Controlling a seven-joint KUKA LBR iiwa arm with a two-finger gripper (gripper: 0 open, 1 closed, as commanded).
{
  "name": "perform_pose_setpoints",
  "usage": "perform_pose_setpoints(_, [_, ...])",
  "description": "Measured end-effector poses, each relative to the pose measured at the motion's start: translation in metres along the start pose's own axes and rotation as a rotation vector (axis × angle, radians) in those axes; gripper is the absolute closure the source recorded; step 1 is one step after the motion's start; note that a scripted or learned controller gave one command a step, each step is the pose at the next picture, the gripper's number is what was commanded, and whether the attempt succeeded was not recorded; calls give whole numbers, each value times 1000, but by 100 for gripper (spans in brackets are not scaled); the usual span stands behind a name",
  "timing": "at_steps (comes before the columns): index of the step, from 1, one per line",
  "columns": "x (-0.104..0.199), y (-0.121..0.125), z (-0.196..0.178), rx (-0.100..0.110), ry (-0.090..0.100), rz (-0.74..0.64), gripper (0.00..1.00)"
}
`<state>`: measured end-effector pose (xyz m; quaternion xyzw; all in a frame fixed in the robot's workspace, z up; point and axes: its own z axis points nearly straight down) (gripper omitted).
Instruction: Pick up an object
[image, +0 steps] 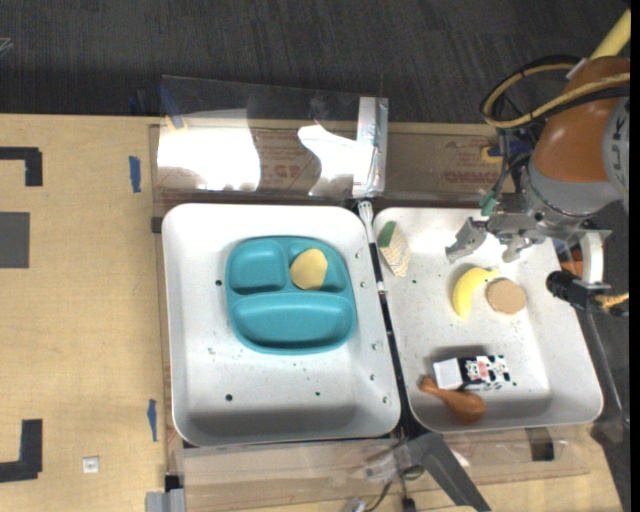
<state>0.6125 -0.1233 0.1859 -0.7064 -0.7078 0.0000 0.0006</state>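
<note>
Bench (70, 300) bears two white bins (200, 400); claw (492, 240) hangs wide, holding nothing.

You see a teal tray (290, 320) in a white bin (190, 330), a yellow banana (466, 290), and a black-and-white spotted carton (475, 372).

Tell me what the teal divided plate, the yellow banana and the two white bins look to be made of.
Teal divided plate: likely moulded plastic, smooth and matte, with rounded compartment walls and one even colour.
Yellow banana: probably a plastic toy, given its uniform, unblemished yellow; real fruit cannot be ruled out.
White bins, left and right: seemingly thin formed plastic with rounded corners and a soft sheen, speckled with dark marks.
</note>
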Motion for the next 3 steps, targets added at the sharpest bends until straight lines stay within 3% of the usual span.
perform_pose_setpoints(1, [-17,-40,98,-8,-2,-119,0])
perform_pose_setpoints(2, [-17,-38,86,-14,-5,-118,100])
perform_pose_setpoints(3, [103,-46,-2,-9,3,-36,100])
